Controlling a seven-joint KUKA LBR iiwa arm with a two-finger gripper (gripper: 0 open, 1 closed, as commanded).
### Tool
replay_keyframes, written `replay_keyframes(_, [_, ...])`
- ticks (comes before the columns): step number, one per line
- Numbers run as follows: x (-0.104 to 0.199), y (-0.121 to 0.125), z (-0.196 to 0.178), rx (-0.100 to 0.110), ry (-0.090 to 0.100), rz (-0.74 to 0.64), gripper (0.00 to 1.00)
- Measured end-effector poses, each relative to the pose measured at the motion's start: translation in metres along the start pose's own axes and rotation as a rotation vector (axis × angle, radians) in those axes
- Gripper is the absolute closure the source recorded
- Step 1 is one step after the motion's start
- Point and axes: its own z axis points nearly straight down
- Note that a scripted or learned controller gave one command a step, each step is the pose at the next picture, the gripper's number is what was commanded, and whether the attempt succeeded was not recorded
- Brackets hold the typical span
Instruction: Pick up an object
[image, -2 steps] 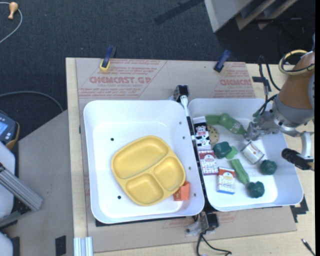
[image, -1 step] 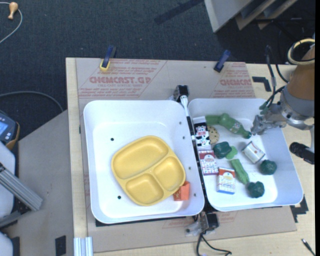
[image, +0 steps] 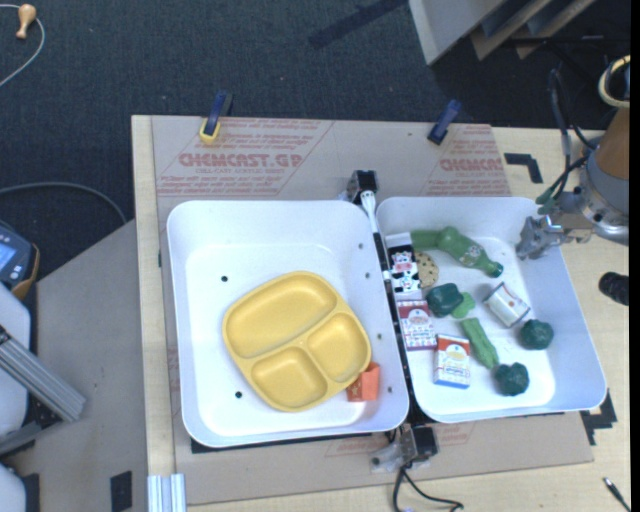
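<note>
1. Gripper (image: 533, 240) is hovering at the right bin's (image: 575, 375) far right rim, carrying nothing; grip state unclear.
2. Objects are sitting in that bin: green bottle (image: 458, 248), small can (image: 506, 304).
3. Pick not yet started; descent and grasp remaining.

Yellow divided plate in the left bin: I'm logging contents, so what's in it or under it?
The yellow divided plate shows nothing in its three compartments. A small orange block touches its lower right rim. The plate hides the left bin floor beneath it.
</note>
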Motion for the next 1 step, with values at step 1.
replay_keyframes(1, [-0.0004, 0.0016, -0.0326, 0.000, 0.000, 0.000, 1.00])
